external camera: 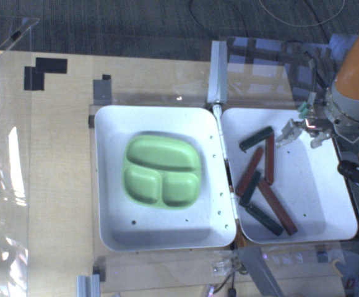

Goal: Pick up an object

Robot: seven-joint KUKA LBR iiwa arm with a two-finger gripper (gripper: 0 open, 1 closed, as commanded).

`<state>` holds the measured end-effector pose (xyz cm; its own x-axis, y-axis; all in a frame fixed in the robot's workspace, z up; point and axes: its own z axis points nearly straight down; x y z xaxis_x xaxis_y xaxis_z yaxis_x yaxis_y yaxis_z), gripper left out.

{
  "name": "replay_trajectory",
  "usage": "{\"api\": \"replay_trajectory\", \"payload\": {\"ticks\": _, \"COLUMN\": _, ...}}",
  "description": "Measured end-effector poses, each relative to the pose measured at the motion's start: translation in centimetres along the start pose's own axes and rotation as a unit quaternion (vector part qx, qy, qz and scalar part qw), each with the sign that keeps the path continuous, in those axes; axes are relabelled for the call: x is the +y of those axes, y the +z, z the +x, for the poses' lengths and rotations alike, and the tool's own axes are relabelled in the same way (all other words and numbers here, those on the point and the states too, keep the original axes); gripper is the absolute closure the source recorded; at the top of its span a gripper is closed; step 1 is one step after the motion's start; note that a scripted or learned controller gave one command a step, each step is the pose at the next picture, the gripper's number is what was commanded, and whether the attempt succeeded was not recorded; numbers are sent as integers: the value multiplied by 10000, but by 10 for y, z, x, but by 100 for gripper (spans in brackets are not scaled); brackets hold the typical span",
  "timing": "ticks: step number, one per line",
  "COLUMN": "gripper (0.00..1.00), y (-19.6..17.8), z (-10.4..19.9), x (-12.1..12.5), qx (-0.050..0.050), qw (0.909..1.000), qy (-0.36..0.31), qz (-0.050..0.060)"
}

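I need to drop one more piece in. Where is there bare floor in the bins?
Left bin: a bare margin surrounds the green tray. Right bin: bare right of the sticks, which crowd its left half.

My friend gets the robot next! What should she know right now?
Gripper: over the right bin's upper right part, nothing between its fingers; I cannot tell if it is open or shut.
Things: dark and red-brown bars lie piled in the right bin. A green divided tray sits in the left bin.
Done: nothing picked up.
Left: grab one object and lift it.
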<state>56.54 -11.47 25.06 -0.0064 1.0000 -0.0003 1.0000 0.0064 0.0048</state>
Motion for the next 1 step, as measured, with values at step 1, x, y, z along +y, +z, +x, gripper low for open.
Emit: {"api": "replay_trajectory", "payload": {"ticks": 1, "gripper": 0, "y": 116, "z": 14, "x": -25, "qx": 1, "qw": 9995, "qy": -325, "qz": 4}}
